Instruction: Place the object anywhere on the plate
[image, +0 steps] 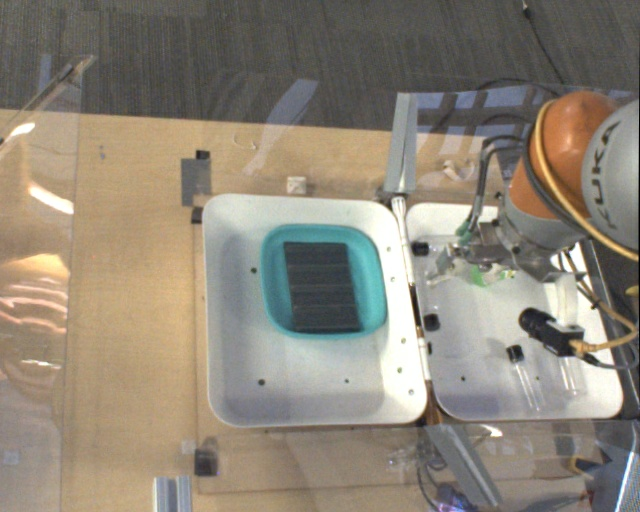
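The plate (273, 300), teal and holding a dark ridged pad (320, 287), sat in the left bin (300, 385), ready to receive. In the right bin (480, 370), the gripper (468, 262) hung low over a small green object (481, 277), probably to grasp it; its grip could not be told.

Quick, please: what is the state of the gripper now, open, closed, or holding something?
Gripper: over the right bin, near something green; open or closed cannot be told.

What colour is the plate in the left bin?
Teal, with a dark ribbed panel in its middle; the plate shows in the camera view.
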